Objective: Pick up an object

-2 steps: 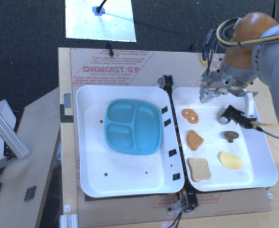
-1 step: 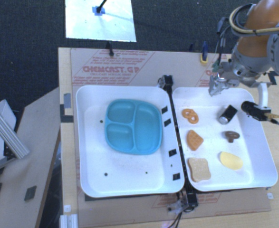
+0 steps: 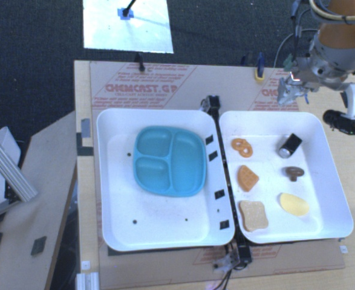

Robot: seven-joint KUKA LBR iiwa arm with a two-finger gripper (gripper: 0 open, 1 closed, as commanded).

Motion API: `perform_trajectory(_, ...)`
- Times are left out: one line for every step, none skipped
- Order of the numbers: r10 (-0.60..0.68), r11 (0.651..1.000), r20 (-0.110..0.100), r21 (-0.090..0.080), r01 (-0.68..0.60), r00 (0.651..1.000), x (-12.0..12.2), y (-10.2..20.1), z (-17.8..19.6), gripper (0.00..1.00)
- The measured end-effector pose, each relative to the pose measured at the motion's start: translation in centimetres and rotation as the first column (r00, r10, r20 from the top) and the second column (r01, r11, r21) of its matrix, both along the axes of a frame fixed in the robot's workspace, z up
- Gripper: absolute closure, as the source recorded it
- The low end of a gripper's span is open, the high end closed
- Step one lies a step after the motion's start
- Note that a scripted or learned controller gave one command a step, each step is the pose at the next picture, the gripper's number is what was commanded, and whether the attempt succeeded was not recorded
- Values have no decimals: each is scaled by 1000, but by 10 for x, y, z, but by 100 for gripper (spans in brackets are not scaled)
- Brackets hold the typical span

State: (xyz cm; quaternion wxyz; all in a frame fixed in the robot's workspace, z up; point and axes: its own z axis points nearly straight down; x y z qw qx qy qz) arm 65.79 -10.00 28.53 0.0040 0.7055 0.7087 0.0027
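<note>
1. Beyond the far edge of the right bin (image 3: 331,162), the tool (image 3: 289,92) is seen above the counter (image 3: 165,83); its grip state cannot be told.
2. Descent is best aimed at the black cylinder (image 3: 289,145), lying nearest, by the far right corner.
3. Closure should be made squarely across it.

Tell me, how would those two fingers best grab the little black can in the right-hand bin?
Probably from straight above, closing across the round sides of the black can near its middle. It lies tipped over, aslant, so the fingers should turn crosswise to its length. The bin wall sits close behind it; the gripper hovers beyond that.
</note>
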Motion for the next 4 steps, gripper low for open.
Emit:
perform_trajectory(5,1000,-9,3,-5,1000,-15,55,-13,100)
perform_trajectory(5,1000,-12,4,-5,1000,-40,103,-36,100)
perform_trajectory(4,1000,-11,3,-4,1000,-64,141,-38,100)
perform_trajectory(5,1000,-12,4,-5,1000,-88,184,-59,100)
